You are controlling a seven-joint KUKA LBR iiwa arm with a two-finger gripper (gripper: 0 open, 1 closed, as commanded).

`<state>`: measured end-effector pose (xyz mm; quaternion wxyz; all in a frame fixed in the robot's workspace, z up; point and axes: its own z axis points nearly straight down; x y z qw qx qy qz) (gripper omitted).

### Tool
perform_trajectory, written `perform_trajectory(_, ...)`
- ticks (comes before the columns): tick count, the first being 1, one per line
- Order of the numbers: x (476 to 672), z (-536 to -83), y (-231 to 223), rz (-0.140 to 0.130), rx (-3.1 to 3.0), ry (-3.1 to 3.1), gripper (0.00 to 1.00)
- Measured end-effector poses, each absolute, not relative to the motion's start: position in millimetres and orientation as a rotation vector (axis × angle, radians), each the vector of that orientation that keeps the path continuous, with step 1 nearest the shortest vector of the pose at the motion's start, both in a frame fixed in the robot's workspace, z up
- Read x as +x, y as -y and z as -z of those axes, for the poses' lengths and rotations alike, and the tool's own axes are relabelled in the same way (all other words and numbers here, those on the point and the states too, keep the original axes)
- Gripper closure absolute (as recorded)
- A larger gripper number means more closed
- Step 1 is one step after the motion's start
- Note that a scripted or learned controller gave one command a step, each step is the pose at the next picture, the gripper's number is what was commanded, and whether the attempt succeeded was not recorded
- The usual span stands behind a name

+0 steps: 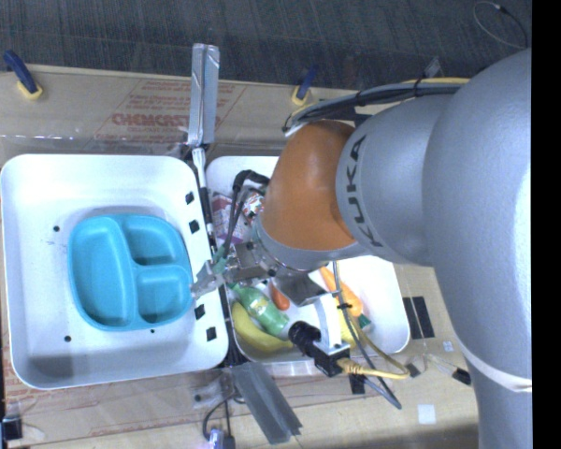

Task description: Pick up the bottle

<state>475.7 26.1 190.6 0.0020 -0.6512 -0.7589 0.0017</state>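
Clutter is the main hazard: the bottle (pixel 262 311), green, lies at about 6 o'clock in the right bin (pixel 393 330), touching a banana (pixel 254 337) and just beside carrots (pixel 344 297). The end effector (pixel 226 267) sits at 10 o'clock from it; I cannot tell its opening. A descent here could catch neighbours or the bin wall.

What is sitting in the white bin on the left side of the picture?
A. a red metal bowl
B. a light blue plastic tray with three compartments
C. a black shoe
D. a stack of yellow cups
B: the left white bin holds a light blue plastic tray divided into compartments, lying flat near its middle, while the grey arm with the orange band works over the other bin.
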Motion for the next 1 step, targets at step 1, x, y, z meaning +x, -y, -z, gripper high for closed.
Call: perform_trajectory(1, 476.3, -191.2, 65.2, -0.002, -2.086, 2.347, 0.0)
